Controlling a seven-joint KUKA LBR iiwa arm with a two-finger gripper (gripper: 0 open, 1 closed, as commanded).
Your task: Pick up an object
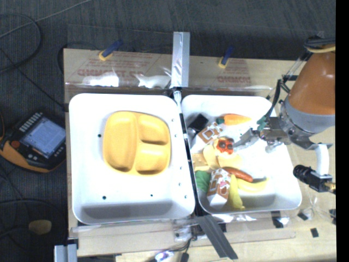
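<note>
Gripper [244, 139] hung low in rt bin [283, 198] w/ fingers apart, nothing between them, tips just beside small red toy [223, 144] atop the pile, so pick not yet done; closing & lifting left.

Carrot [236, 119]: orange, tapered, lying on its side near the far wall of the right bin [283, 198], tip pointing right.
Black block [197, 121]: small and dark, at the bin's far left corner.
Small carton [209, 133]: brown and white, tilted, just beside the black block.
Red toy [223, 144]: small, red and orange, at the bin's middle.
Chili [238, 173]: red, long, lying slantwise across a yellow banana [252, 185].
Printed carton [219, 185]: brown and white, near the front wall, leaning against a green piece [203, 179].
Yellow-green piece [236, 198]: slim, at the front wall.
</note>
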